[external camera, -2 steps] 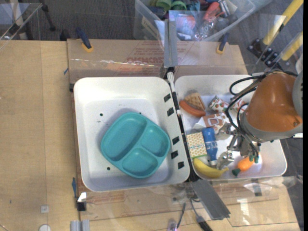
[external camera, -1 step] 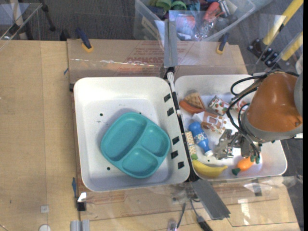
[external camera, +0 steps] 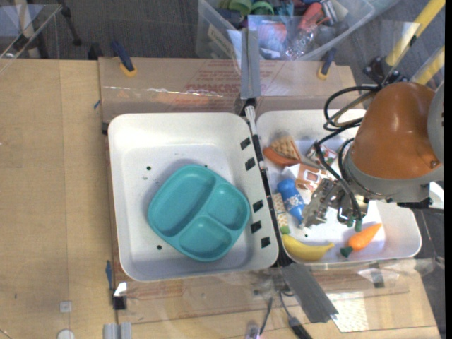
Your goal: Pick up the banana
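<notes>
**Gripper low in the right bin, banana just nearer**

The banana (external camera: 306, 247) lies at the near edge of the right bin (external camera: 404, 249), close to the divider between the two bins. The gripper (external camera: 319, 207) hangs just beyond it, slightly right, with nothing seen between its fingers; their spread cannot be told. A carrot (external camera: 363, 237) lies right of the banana and a blue bottle (external camera: 290, 198) left of the gripper. A teal plate (external camera: 198, 212) sits in the left bin (external camera: 127, 189).
</notes>
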Robot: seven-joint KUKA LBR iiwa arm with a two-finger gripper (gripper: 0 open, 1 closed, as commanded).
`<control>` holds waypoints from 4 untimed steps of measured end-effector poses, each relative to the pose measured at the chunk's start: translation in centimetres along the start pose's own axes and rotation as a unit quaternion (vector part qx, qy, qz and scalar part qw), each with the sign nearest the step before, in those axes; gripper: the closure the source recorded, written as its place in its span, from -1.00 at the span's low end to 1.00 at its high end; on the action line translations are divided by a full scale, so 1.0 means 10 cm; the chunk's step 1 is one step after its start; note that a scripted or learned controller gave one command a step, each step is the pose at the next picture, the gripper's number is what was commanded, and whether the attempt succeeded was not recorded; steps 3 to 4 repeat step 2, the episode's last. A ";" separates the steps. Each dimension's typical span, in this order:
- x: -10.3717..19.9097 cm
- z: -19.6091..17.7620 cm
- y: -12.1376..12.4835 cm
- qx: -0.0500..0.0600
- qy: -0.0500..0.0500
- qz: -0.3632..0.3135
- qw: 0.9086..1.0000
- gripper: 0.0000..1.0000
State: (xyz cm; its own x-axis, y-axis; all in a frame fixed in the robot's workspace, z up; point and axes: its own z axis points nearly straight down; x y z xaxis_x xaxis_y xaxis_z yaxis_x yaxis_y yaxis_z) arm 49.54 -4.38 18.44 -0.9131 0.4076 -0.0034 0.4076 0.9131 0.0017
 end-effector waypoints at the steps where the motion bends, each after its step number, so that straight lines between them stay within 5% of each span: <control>1: 0.00 0.00 0.00 0.000 0.000 0.000 1.000 -1.00; 2: 0.08 0.00 -0.21 0.000 0.002 -0.121 0.993 -1.00; 4: 0.08 0.00 -0.21 0.000 0.002 -0.121 0.993 -1.00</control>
